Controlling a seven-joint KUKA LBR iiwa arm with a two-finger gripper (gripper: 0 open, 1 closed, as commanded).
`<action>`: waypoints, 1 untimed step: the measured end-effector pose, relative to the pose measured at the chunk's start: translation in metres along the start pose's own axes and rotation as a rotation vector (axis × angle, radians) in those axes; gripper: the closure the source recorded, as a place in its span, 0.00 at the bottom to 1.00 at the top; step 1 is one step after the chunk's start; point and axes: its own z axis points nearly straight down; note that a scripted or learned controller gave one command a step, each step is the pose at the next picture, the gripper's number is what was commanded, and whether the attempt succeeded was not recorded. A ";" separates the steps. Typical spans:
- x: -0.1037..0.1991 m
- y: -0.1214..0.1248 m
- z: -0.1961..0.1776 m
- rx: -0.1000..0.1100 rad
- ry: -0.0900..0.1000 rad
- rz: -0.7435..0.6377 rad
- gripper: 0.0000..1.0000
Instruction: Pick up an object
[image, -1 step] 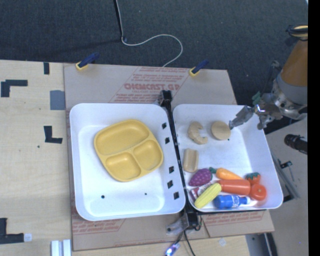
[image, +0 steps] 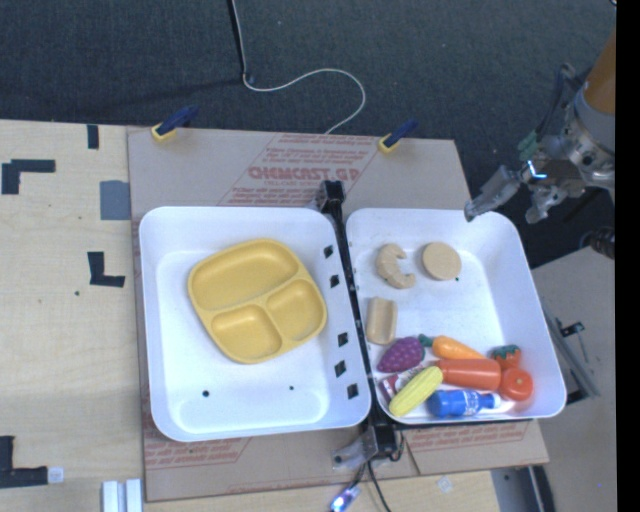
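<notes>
While no single object is named by the task, every candidate lies in the right bin (image: 520, 262), a shallow white tray. At its far end a bitten-looking beige cookie piece (image: 394, 266) and a round beige biscuit (image: 441, 261) lie apart from each other with bare floor around them; nearer the middle, beside the dividing wall, lies a tan bread slice (image: 380, 321). The near end holds a tight heap: purple grapes (image: 402, 353), a yellow corn cob (image: 415, 390), an orange carrot (image: 457, 349), a red-orange sausage (image: 470, 374), a red tomato (image: 516, 385) and a blue-and-white bottle (image: 462, 404), most of them touching. The left bin (image: 160, 330) holds a yellow divided plate (image: 257, 299). Both bins rest on a cardboard sheet (image: 300, 170) on the wooden surface (image: 60, 330). The gripper (image: 517, 193) hovers beyond the right bin's far right corner, outside the rim and well apart from every item; its fingers look spread, with nothing between them. Judging from this, a descent into the heap risks pinching two toys or nudging one aside so the fingers close on air, while the flat biscuit may slip, and a low path over the corner could strike the rim.
</notes>
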 end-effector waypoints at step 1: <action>0.033 -0.007 -0.163 -0.008 -0.002 0.000 0.00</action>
